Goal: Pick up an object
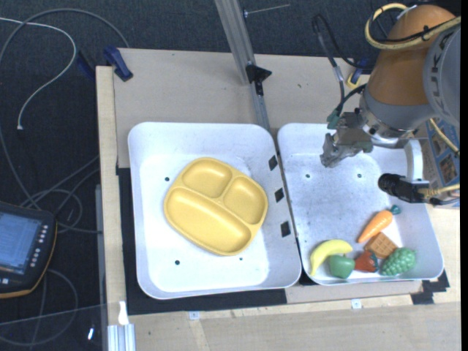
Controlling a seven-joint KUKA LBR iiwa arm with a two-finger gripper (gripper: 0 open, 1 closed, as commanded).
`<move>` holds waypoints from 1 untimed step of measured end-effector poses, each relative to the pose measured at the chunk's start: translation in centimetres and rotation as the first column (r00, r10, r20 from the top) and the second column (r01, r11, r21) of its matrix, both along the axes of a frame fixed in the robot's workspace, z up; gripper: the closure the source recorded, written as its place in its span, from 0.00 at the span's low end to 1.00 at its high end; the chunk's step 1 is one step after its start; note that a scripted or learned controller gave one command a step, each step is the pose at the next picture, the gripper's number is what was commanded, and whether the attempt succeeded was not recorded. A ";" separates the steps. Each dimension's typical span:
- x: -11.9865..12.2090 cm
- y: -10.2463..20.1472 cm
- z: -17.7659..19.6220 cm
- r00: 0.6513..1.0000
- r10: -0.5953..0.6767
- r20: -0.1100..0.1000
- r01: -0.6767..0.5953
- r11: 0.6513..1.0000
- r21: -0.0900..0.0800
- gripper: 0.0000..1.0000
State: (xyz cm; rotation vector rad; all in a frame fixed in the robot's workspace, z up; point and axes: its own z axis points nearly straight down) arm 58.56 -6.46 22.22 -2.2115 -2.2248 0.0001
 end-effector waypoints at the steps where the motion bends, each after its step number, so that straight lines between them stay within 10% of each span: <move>1: -0.7 5.0 -0.4 1.000 0.000 0.000 0.000 1.000 0.000 1.00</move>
